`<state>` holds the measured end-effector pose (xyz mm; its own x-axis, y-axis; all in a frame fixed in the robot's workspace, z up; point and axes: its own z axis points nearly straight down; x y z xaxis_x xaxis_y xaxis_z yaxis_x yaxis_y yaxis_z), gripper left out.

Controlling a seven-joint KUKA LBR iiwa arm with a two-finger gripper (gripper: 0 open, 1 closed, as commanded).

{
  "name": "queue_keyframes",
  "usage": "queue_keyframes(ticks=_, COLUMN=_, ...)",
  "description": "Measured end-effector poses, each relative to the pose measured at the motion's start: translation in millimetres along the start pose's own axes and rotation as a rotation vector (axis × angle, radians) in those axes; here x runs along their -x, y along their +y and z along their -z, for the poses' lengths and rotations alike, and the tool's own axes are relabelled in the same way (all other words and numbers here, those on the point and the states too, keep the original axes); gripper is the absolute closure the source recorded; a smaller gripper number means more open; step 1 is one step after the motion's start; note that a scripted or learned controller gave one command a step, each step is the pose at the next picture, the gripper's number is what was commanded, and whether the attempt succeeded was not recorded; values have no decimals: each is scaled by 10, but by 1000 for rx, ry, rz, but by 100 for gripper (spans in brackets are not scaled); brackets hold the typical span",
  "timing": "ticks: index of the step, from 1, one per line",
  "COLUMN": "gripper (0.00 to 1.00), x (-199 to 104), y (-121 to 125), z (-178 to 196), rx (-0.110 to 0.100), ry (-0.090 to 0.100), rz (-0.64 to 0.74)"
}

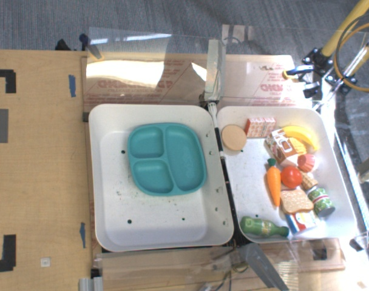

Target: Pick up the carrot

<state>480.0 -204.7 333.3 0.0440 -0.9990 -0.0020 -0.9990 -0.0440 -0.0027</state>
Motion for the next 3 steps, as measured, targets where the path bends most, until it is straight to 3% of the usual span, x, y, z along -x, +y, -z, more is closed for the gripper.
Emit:
queue_keyframes(ticks=1, gripper=100, x=-101, y=-8, z=1201, rx=-6, ry=4, rz=222)
queue_keyframes(ticks=2, gripper=0, x=-100, y=-5, z=1174, rx=-1, ry=0, rz=223)
queue_keyframes(ticks=3, gripper=0, x=-24, y=-2, z=-305, rx=5, ry=-3, rz=-73)
